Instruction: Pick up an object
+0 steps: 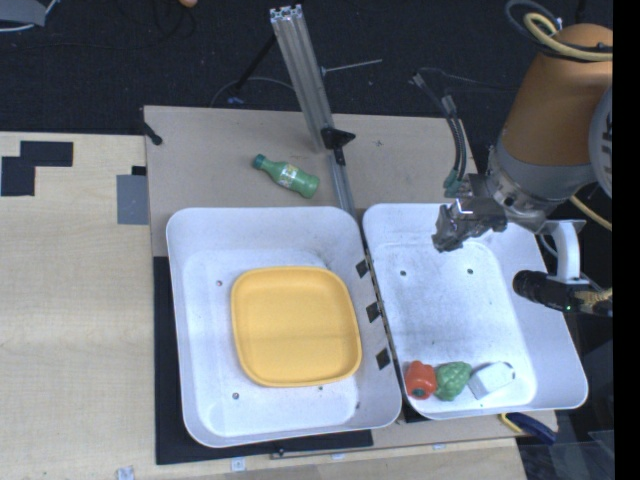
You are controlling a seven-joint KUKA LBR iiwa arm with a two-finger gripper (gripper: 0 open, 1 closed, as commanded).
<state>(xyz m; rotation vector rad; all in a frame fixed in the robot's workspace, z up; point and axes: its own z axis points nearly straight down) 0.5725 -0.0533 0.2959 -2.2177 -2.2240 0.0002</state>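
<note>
Three small objects, red (420, 378), green (452, 379) and white (492, 378), huddle in the right bin's (545, 353) near corner, likely slid there. The gripper (447, 236) hovers well apart; its opening cannot be told.

Three small objects are seen bunched along the near edge of the right bin (560, 348): a red-orange piece (420, 378), a knobbly green piece (452, 379) touching it, and a white block (491, 378) just beside. A yellow square plate (296, 325) is laid flat in the left bin (190, 268).
</note>
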